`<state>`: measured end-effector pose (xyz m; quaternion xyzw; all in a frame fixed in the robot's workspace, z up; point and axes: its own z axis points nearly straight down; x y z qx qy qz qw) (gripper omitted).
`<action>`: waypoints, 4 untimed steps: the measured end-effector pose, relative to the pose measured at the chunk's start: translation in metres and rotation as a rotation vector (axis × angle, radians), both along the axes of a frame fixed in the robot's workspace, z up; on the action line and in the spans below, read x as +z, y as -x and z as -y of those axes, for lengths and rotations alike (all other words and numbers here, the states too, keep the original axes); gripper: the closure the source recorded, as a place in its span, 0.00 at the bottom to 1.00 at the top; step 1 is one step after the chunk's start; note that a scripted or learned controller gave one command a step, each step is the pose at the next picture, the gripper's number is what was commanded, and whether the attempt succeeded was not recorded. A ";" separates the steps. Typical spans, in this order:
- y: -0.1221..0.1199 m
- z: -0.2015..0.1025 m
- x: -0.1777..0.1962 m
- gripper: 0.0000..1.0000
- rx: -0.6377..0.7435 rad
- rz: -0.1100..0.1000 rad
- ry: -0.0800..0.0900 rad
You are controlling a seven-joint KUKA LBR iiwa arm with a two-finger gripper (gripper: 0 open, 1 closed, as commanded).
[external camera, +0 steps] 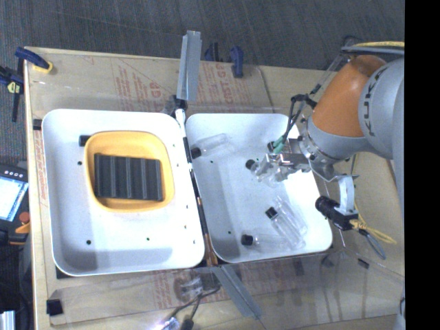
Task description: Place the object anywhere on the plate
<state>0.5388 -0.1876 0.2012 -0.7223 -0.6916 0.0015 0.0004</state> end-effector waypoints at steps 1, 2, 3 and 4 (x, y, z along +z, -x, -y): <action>-0.046 -0.072 0.004 1.00 0.203 0.002 -0.002; -0.050 -0.123 -0.008 1.00 0.283 0.000 0.000; -0.066 -0.194 0.020 1.00 0.379 0.000 -0.002; -0.066 -0.194 0.020 0.00 0.379 0.000 -0.002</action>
